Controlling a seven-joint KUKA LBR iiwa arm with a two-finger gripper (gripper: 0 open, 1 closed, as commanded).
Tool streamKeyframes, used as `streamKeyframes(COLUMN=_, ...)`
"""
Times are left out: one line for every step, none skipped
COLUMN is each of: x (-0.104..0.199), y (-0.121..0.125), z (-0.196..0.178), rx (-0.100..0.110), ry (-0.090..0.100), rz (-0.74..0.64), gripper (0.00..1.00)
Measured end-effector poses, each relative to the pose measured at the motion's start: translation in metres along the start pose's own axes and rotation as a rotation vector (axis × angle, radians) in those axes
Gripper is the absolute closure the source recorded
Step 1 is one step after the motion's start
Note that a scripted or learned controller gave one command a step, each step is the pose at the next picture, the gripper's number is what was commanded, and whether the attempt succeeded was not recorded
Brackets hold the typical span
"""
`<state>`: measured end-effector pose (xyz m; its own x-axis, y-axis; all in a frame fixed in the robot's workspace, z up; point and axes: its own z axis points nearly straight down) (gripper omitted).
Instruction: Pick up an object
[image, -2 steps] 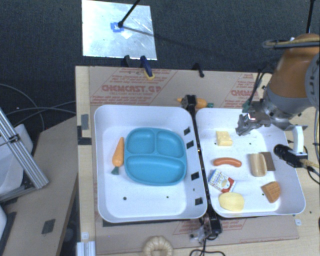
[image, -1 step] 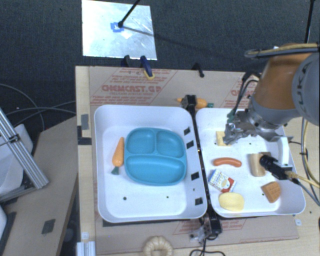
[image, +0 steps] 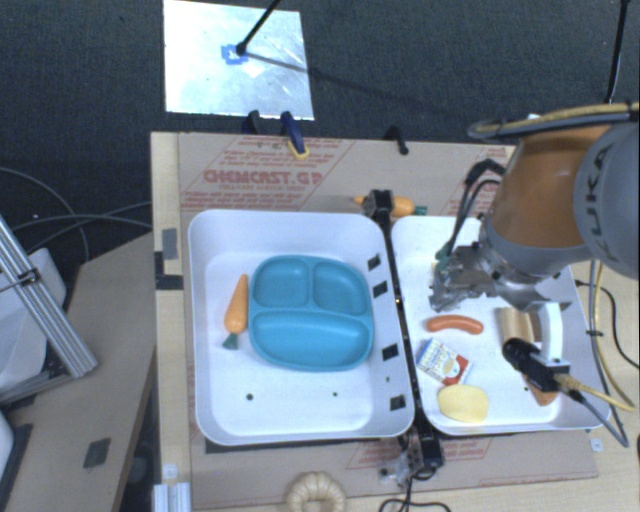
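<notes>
camera view reads "chemcast gp" in red on the cardboard sheet; gripper hangs above the sausage, its grasp unclear.

Even overhead light, soft shadows, slight blur.

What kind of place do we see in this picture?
Probably a robotics lab bench for grasping trials: a grey and orange arm reaches over two white bins with toy food such as a carrot and a sausage.
</notes>
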<state>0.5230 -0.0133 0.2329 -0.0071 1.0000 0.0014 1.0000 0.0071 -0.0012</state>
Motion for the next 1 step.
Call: streamKeyframes(x=-0.0076, y=-0.0040, z=0.0038, rx=-0.003, ry=-0.001, rz=0.005, gripper=1.00)
